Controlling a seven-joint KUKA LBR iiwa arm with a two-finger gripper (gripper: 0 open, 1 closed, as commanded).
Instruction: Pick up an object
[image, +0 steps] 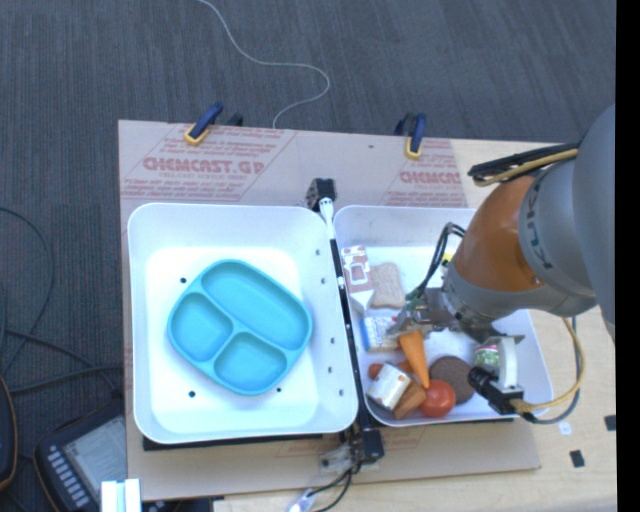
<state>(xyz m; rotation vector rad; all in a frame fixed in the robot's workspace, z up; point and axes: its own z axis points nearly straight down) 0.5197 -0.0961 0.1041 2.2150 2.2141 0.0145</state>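
Note:
The right bin (352, 226) holds a heap of toy food: an orange carrot (414, 357), a red tomato (438, 399), a brown round patty (452, 372), a tan bread slice (386, 285), a small can (389, 381) and a printed packet (354, 268). My gripper (412, 318) reaches down into this bin from the right, its tip just above the carrot's upper end and beside a blue-white wrapper (376, 329). The arm's orange band (497, 245) and grey wrist cover the bin's right half.
The left bin (150, 230) holds a light blue three-compartment plate (238, 325). Blue and yellow clamps (203, 122) (415, 136) pin the cardboard sheet at the back. A thin white cable (285, 80) lies on the grey carpet behind.

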